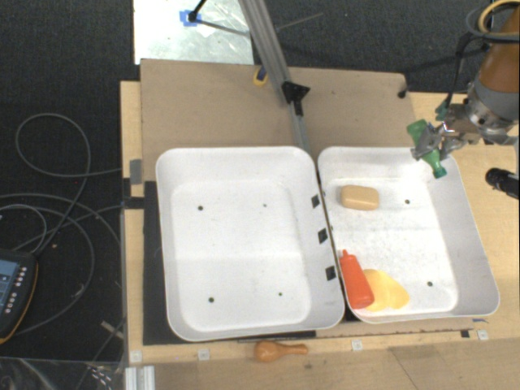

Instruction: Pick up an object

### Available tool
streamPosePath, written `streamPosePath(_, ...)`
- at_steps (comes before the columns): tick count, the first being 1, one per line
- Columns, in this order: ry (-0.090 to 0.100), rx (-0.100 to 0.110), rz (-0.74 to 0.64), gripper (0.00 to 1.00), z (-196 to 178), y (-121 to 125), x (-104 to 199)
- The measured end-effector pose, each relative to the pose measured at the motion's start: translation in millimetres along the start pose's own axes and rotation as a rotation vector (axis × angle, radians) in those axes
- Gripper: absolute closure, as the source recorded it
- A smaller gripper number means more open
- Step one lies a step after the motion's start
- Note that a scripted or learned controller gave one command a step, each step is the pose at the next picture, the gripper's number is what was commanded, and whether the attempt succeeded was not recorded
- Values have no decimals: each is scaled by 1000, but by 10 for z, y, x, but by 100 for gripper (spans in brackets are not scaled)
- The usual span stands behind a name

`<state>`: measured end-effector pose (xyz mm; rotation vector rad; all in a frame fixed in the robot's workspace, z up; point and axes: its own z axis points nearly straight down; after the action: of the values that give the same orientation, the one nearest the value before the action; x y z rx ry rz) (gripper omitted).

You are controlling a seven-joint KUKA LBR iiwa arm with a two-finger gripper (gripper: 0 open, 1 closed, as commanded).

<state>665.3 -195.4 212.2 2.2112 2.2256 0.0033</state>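
The right bin (455,218) holds three things. A tan rounded block (359,197) lies near its back left. An orange-red bottle (355,279) lies along its left wall at the front, touching a yellow soft object (390,291) beside it. My gripper (428,149) hangs over the bin's back right corner, well above and to the right of the tan block. Its green fingers (418,130) stand open with nothing between them.
The left bin (175,218) sits beside the right one, joined by black clips (322,236). A tan pear-shaped object (280,349) lies on the bench in front of the bins. A metal pole (268,39) slants across the back, and cables lie on the floor at left.
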Motion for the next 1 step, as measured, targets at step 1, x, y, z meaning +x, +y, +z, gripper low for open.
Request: streamPosePath(1,4,3,-4,100,-71,-173,604)
